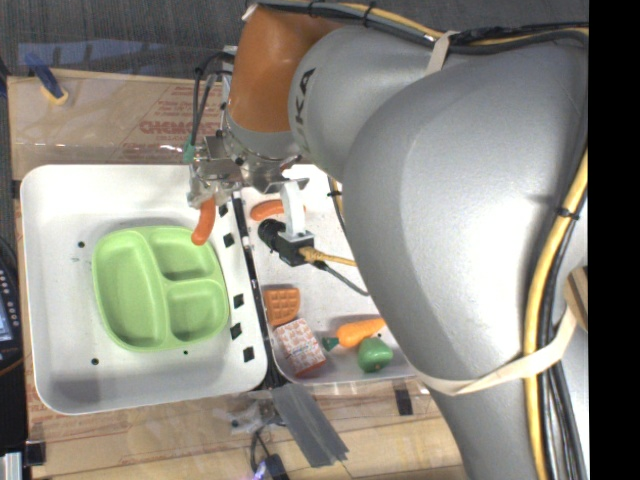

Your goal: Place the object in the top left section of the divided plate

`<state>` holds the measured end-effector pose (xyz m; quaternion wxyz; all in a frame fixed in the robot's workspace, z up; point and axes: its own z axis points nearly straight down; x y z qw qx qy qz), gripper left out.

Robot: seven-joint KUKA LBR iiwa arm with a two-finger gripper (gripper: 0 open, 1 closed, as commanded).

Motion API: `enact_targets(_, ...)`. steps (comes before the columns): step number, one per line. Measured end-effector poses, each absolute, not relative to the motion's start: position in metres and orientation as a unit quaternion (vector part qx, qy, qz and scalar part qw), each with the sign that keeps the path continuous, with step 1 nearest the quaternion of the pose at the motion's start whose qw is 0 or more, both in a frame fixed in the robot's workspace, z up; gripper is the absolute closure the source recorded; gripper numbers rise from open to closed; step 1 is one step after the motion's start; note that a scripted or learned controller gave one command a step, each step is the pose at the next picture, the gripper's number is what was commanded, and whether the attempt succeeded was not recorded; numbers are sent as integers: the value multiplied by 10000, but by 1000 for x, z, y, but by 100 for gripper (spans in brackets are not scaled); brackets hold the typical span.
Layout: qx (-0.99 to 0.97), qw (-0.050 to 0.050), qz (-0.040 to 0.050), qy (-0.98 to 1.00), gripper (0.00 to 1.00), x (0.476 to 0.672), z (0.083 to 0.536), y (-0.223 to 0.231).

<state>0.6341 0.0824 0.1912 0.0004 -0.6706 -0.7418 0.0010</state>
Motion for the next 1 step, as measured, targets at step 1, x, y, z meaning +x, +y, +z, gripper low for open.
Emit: enact_targets(1,-6704,5,10,-7420,0,634,191,83)
